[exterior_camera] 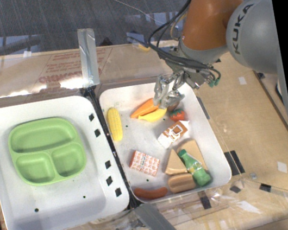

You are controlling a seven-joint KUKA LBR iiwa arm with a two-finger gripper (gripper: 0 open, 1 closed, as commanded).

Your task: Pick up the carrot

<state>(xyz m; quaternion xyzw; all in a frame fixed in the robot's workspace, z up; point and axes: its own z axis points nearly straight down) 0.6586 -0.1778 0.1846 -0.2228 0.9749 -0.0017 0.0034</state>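
The carrot (pixel 143 108) is an orange wedge lying in the upper part of the right bin (pixel 216 148), pointing left. My gripper (pixel 165 96) hangs from the grey and orange arm directly over the carrot's right, thicker end and hides that end. A yellow piece (pixel 154 116) lies against the carrot's lower side.
The right bin also holds a corn cob (pixel 114 123), a small red item (pixel 177 115), a little carton (pixel 172 133), a pink box (pixel 144 163), a tan wedge (pixel 178 159), a green bottle (pixel 194 168) and a sausage (pixel 151 193). A green divided plate (pixel 48 149) sits in the left bin (pixel 6 207).
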